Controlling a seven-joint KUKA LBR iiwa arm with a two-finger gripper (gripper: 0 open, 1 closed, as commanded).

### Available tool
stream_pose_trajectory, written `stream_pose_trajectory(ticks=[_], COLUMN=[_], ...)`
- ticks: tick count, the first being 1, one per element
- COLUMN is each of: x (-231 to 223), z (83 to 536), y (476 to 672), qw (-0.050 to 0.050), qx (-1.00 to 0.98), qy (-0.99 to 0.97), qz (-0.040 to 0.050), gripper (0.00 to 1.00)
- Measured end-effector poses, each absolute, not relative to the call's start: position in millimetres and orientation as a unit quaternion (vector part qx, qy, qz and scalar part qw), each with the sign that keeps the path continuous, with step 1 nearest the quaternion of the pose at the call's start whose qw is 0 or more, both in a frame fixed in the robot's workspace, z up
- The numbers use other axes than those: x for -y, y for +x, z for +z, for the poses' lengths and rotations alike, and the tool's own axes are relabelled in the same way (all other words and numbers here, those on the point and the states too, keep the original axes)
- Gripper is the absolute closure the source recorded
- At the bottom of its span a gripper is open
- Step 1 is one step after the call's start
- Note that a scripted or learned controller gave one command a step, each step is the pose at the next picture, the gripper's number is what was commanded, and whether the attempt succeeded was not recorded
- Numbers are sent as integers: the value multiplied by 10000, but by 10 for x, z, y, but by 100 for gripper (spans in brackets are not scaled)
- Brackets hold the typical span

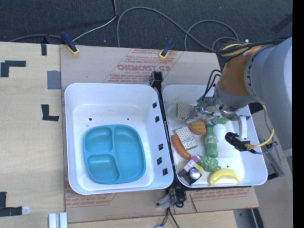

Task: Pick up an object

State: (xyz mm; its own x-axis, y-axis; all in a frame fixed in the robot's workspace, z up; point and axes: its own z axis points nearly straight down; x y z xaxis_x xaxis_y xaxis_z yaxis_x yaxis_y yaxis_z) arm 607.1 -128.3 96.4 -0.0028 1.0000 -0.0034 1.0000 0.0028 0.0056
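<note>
Grey arm's end effector (212, 114) low in right bin (256, 172) above green bottle (210, 144); grip state unclear.

**Even light, soft detail**

Bright, diffuse light from overhead; the white bins (111, 96) verge on glare, with faint shadows along their walls. The picture is slightly soft throughout (small items blur together), and the dark floor (142, 4) looks grainy.

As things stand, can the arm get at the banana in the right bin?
Probably yes. The banana lies uncovered at the near edge of the right bin, with nothing on top of it. The end effector sits over the same bin's middle, above the green bottle, so the way looks free.
</note>
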Motion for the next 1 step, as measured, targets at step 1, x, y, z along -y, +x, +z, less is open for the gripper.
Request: stream_pose_trajectory(ticks=[1], x=[661], z=[1853], y=[5955], qw=[6], qx=[-7081], qy=[7061], qz=[8], gripper=[100])
